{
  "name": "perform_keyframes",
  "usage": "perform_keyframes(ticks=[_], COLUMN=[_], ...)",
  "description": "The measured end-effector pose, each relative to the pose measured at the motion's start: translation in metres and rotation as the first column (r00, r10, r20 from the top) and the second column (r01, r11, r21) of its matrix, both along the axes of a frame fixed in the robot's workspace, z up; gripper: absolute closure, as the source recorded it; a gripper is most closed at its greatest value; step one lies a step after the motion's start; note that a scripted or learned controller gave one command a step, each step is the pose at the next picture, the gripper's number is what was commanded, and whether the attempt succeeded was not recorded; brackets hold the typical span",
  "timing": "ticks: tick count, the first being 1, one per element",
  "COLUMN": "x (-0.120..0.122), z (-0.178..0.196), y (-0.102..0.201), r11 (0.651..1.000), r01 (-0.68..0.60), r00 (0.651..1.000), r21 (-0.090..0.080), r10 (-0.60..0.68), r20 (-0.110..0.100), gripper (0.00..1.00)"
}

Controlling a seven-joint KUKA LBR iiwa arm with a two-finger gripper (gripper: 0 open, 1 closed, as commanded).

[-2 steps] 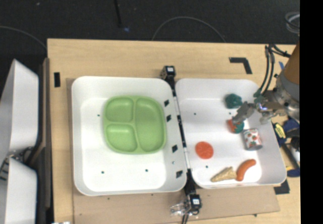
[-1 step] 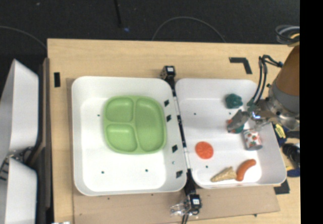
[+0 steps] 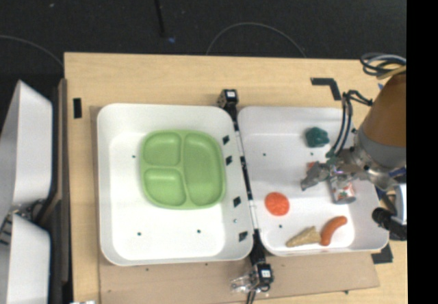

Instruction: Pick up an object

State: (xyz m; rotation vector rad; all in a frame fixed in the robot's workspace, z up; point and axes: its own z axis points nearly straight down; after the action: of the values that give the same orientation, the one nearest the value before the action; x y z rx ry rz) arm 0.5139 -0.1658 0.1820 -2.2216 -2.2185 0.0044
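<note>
The right bin (image 3: 274,124) holds a round red-orange object (image 3: 277,204), a tan wedge-shaped piece (image 3: 302,236), an orange sausage-shaped item (image 3: 333,229) and a teal lump (image 3: 316,136). My gripper (image 3: 327,179) hangs over the middle right of this bin, below the teal lump and up and to the right of the red-orange object. Its fingers point left and down. Whether anything sits between them is unclear.
The left bin (image 3: 116,227) carries a green divided plate (image 3: 183,168). A row of black clips (image 3: 239,186) marks the divider between the bins. Cables (image 3: 356,100) loop behind the arm at the right. White boxes (image 3: 27,152) stand off the bench's left side.
</note>
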Motion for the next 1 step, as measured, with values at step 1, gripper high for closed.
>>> perform_keyframes(ticks=[1], x=[0.0077], z=[-0.0586], y=[-0.004], r11=[1.0], r01=[0.001], r00=[1.0], r21=[-0.001], r10=[-0.001], r20=[0.001], gripper=[0.0])
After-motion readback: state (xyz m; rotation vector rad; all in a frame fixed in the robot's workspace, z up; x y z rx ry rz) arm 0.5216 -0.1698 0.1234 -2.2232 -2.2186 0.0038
